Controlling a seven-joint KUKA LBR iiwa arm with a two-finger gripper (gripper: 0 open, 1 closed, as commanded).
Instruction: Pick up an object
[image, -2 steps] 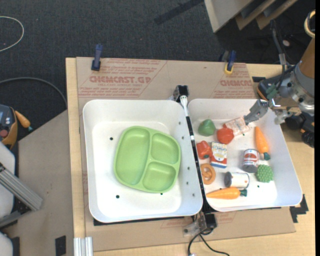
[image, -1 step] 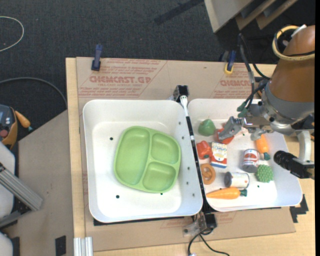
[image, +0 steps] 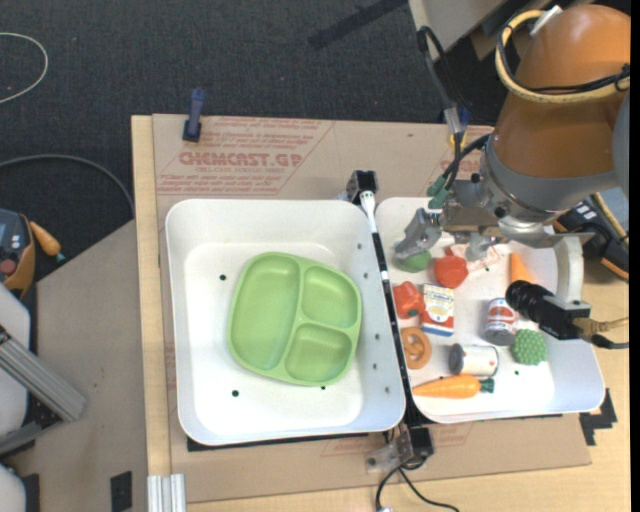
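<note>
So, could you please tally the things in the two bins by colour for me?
Green: 2, plate, broccoli
Red: 2, upper red toy, lower red toy
Orange: 2, carrot, orange piece
Brown: 1, pretzel
Mostly white: 3, carton, tin, capped cylinder
Total: 10

Robotics lab, grey arm (image: 556, 120), white bins (image: 190, 330), bench (image: 250, 150)

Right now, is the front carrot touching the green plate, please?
Apart. The camera view shows the carrot in the right bin and the green plate in the left bin.
</note>
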